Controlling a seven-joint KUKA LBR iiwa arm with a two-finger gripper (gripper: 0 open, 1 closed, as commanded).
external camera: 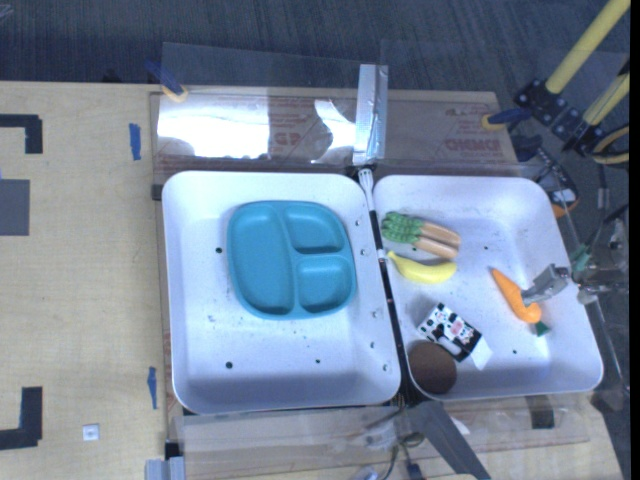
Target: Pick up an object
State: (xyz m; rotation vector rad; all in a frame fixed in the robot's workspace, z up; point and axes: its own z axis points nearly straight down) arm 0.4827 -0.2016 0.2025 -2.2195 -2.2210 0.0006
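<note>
Over at the right bin's point(480, 193) far edge, the gripper point(548, 283) is hovering beside the orange carrot point(514, 295); can't tell its finger state, so I'd be centering over the carrot first.

At the right rim of the right-hand bin the end effector point(553, 280) shows as a small pale grey metal piece with blocky, angular faces. Behind it the body is darker grey and partly blurred, with thin dark cables trailing alongside; finer detail cannot be made out.
</note>
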